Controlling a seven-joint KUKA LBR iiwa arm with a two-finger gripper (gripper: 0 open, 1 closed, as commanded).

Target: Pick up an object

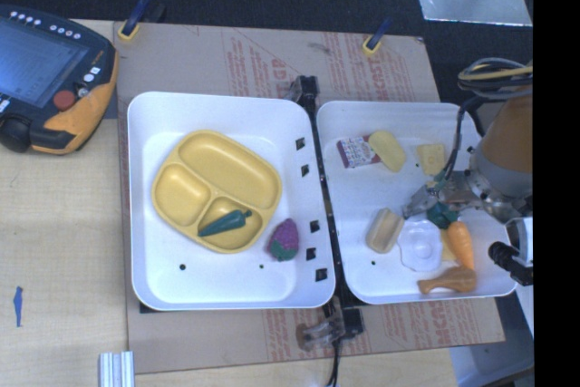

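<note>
Two white bins side by side, and the arm is down in the right one.

From where I'm standing the gripper point(437, 206) is low over the right bin point(349, 281), right by a small dark teal thing point(439, 216) that sits at its tips, though honestly I can't tell if the jaws are wide or closed on it. Touching that, an orange carrot point(460, 245) lies just below, with a clear round lid-looking piece point(420, 247) beside it and a tan bit point(448, 284) near the bin's front edge. Further left there's a beige bread-ish piece point(384, 230), and up top a small dark red packet point(358, 151) touching a pale yellow lump point(388, 149). Over in the left bin point(145, 285) sits a yellow divided plate point(186, 190) with a green veggie point(225, 222) in one compartment, and a purple-and-green toy point(284, 239) just off its corner.
</note>
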